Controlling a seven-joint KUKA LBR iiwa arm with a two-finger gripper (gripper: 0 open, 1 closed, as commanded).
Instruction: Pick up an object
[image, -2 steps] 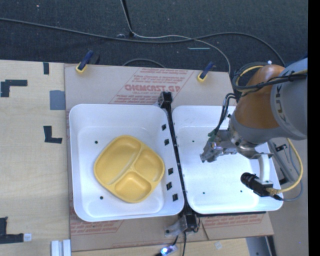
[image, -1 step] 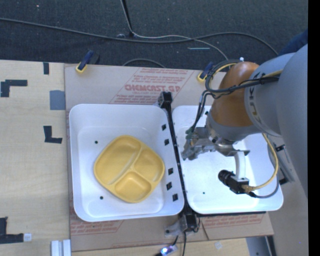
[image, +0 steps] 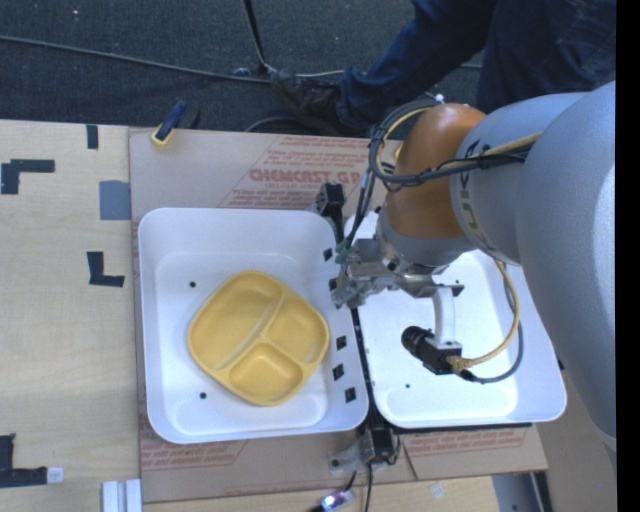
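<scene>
A yellow divided plate lies flat in the left white bin, slightly toward its right side. My gripper hangs over the seam between the two bins, just off the plate's upper right rim, and nothing shows in its grasp. The grey arm with its orange band covers much of the right white bin.
A black connector with a yellow cable hangs from the arm over the right bin. Both bins sit on a cardboard sheet on the wooden bench. A small yellow and blue clip lies at the sheet's far left corner. A person's legs stand behind the bench.
</scene>
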